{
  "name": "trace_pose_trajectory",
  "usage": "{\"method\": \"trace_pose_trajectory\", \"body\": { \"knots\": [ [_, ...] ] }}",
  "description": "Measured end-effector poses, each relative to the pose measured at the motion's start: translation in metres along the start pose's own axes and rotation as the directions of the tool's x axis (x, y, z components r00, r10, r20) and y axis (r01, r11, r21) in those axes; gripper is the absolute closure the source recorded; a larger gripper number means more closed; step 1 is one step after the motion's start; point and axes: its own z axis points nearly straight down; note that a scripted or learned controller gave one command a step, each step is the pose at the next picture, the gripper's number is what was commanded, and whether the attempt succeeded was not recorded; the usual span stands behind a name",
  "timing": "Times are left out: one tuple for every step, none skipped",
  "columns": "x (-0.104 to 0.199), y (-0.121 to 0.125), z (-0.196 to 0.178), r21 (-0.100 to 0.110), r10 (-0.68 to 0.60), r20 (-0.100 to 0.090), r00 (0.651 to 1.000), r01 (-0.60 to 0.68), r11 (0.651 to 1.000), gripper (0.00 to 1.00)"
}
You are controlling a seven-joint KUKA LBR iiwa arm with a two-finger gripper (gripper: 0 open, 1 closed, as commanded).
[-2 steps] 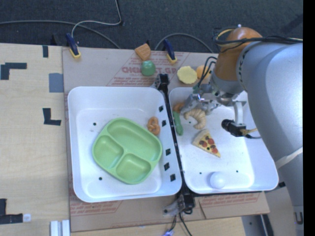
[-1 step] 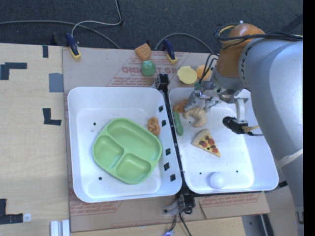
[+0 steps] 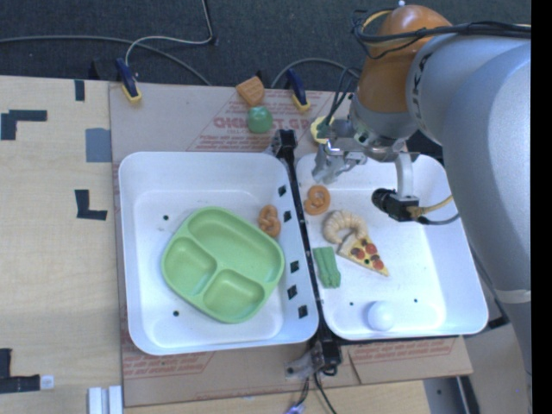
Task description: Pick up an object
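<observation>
The end effector, whose state I cannot tell, hovers just above the small doughnut, likely light, stiff and smooth; gripping across its ring seems best.

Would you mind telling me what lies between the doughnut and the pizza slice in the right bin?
In the camera view, a croissant lies between the doughnut and the pizza slice, touching or nearly touching the slice's upper edge.
</observation>
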Motion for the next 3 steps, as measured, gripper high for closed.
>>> {"method": "trace_pose_trajectory", "body": {
  "knots": [
    [-0.090,-0.071,-0.013,0.002,0.004,0.003,1.000,-0.004,1.000,1.00],
    [-0.088,-0.071,-0.013,0.002,0.003,0.002,1.000,-0.003,1.000,0.00],
    [-0.091,-0.070,0.098,-0.001,0.001,0.001,1.000,-0.001,1.000,0.00]
  ]
}}
